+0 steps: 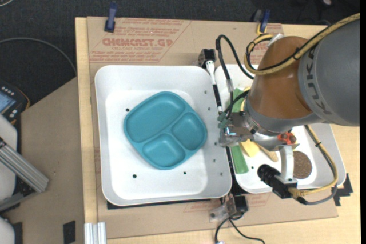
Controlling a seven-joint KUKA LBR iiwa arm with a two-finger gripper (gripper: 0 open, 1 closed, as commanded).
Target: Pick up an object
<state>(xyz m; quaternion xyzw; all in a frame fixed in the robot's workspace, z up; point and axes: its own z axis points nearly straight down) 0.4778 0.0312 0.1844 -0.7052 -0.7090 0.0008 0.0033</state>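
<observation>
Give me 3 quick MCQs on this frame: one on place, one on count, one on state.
1. Where does the teal divided plate lie?
A. In the left bin
B. In the right bin
C. On the cardboard

2. How many compartments does the plate have?
A. Two
B. Three
C. Five

3. How does the plate sit?
A. Flat, open side up
B. Upside down
C. Leaning on the bin wall

Answers:
1 A: white bin floor shows all around it.
2 B: one large section and two smaller ones.
3 A: the raised dividers and hollows face the camera.
</observation>
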